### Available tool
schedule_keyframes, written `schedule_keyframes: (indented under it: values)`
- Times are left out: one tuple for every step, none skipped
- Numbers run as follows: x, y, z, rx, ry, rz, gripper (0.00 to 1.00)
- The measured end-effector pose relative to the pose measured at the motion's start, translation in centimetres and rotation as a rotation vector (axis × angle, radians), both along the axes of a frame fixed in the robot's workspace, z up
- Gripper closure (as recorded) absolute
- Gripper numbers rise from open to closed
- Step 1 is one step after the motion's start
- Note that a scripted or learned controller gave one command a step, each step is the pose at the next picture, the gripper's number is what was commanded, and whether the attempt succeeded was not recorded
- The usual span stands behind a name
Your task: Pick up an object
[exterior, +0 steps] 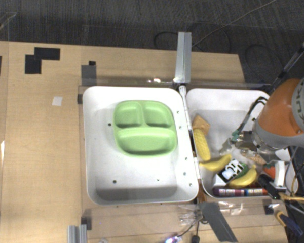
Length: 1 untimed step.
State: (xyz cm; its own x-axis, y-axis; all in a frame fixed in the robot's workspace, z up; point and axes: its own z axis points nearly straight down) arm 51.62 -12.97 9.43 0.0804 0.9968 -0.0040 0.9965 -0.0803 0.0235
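Arm point(286, 116): low over the right bin point(218, 99).
Jaws: grip state hidden, cannot tell.
Advice: center squarely over one banana point(216, 163).

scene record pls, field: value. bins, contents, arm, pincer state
left bin: holds a green divided tray, set flat
right bin: corn cob, two bananas, a tan piece, a black-and-white item, a marker along the near wall
arm: enters from the right, over the right bin
pincer: low in the right bin, above the bananas; finger state cannot be told
grasp: nothing seen held
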Motion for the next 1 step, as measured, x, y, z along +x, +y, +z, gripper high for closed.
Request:
schedule_keyframes:
  values:
    - [-2.07, -0.38, -0.17, 0.001, -0.004, 0.062, 0.00]
